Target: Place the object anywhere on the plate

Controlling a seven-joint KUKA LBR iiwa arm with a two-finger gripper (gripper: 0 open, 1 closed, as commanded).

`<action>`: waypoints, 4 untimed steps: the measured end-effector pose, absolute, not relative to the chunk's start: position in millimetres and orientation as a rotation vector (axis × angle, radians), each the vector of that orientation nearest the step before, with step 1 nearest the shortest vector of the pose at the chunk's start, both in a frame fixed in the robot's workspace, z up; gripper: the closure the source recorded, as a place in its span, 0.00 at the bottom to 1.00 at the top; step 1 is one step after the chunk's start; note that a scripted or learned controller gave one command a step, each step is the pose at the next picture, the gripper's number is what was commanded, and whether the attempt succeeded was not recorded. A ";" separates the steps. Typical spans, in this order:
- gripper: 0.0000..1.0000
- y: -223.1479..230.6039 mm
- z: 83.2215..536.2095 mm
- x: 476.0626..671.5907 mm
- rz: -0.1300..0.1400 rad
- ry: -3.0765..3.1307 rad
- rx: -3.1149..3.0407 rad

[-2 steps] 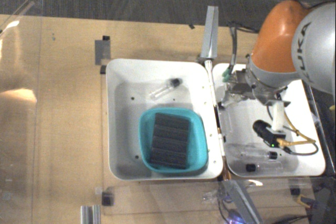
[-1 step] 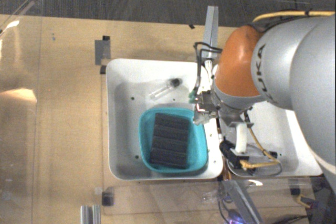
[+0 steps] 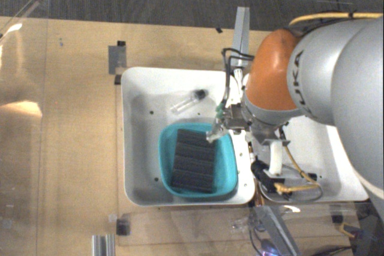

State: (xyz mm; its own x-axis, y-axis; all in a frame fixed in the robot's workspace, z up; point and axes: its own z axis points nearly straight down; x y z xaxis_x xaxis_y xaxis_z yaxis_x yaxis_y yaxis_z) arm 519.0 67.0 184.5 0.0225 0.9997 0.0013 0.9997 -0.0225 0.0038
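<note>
The dark ridged block [image 3: 193, 160] already lay on the teal plate [image 3: 228, 159] in the left bin's [image 3: 138, 129] front right corner (task seemingly done); the gripper's [image 3: 217, 130] state I couldn't tell.

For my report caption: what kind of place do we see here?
Probably a robotics lab test bench, not a home: a KUKA arm reaches over a white bin on a wooden bench, with a teal plate holding a dark ridged block.

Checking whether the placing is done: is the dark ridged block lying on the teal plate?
Yes, the dark ridged block lies flat inside the teal plate in the left bin.
</note>
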 end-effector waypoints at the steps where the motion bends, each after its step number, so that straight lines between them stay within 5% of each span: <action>1: 0.00 -11.7 256.8 488.8 0.009 2.208 2.227; 2: 0.00 -90.4 364.0 489.4 0.010 2.450 1.948; 3: 1.00 -89.5 375.7 492.2 0.015 2.451 1.932; 4: 1.00 -43.4 304.9 517.6 0.006 2.618 1.725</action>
